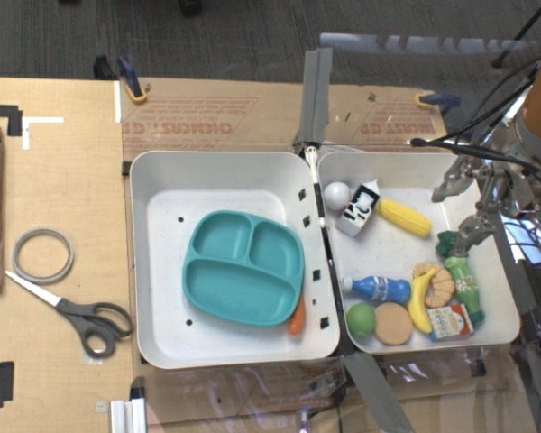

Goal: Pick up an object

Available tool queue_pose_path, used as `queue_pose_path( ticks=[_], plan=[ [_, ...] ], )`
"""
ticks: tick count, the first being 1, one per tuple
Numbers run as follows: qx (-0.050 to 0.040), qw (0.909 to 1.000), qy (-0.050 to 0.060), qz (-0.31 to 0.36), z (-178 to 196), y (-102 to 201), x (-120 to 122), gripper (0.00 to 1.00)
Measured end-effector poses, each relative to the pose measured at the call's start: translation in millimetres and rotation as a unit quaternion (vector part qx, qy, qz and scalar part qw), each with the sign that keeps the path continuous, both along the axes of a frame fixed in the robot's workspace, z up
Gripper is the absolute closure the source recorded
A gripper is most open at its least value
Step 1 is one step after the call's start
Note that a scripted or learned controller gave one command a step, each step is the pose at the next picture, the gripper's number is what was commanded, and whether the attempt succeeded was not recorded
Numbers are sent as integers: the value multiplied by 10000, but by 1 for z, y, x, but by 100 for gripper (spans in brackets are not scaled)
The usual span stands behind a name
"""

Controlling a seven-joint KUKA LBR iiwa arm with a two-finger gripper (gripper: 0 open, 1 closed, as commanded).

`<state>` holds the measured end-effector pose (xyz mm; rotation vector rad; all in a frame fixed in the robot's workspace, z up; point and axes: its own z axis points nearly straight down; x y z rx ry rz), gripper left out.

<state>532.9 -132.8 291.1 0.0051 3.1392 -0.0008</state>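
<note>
The right bin [392,165] holds several toy foods: a yellow corn cob [405,216], a white ball [336,193], a black-and-white box [362,207], a blue bottle [380,289], a green lime [362,319], a tan round cookie [394,324], a banana [418,301], a green packet [462,278] and a small carton [451,321]. My gripper [462,207] hovers over the bin's right side, right of the corn and above a dark green item [447,242]. It is open, with nothing between its fingers [473,230].
The left bin [162,242] holds a teal divided plate [245,267], and an orange carrot [297,316] lies at the plate's lower right edge. Scissors [81,314] and a tape roll [42,253] lie on the bench to the left. Cables hang at the right.
</note>
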Motion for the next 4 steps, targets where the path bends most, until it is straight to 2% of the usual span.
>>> queue_pose_path(
  ticks=[1,2,3,4],
  plan=[
    [3,9987,11,517,-151,11,-7,0],
    [0,9976,4,692,-199,1,-49,0],
    [-1,9980,-7,-636,-92,-64,-20,0],
    [9,9956,-1,-933,-199,-74,20,0]
  ],
)
